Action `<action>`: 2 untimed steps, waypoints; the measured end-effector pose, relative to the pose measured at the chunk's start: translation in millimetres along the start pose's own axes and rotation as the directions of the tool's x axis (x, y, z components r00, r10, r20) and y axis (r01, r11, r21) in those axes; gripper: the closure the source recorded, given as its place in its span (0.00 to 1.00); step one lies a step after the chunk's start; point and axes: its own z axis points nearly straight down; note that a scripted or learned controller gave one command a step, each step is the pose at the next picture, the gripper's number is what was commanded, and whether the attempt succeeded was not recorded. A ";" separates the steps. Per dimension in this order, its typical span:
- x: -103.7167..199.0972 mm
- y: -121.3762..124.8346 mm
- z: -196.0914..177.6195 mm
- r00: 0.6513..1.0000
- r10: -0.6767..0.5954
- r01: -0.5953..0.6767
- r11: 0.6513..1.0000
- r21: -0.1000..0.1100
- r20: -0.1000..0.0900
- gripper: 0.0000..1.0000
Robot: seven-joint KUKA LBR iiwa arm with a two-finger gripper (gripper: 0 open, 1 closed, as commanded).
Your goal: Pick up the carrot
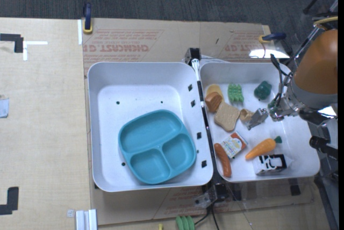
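You see one orange carrot with a green top (262, 148) lying free in the right white bin (301, 132), between a small printed packet (232, 145) and a black-and-white box (271, 163). The metal gripper (257, 117) hovers just above it; fingers' state: cannot tell. One red sausage (222, 160), one bread slice (227, 116).

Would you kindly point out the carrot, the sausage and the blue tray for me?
carrot (260, 148): camera view, middle of its orange body.
sausage (222, 160): camera view, middle of its length.
blue tray (141, 132): camera view, floor of its big compartment.
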 end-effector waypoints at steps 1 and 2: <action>-2.9 -48.6 48.6 1.000 -0.015 0.015 1.000 -0.001 0.000 0.00; -4.3 -46.4 39.1 1.000 -0.009 0.009 1.000 -0.006 0.002 1.00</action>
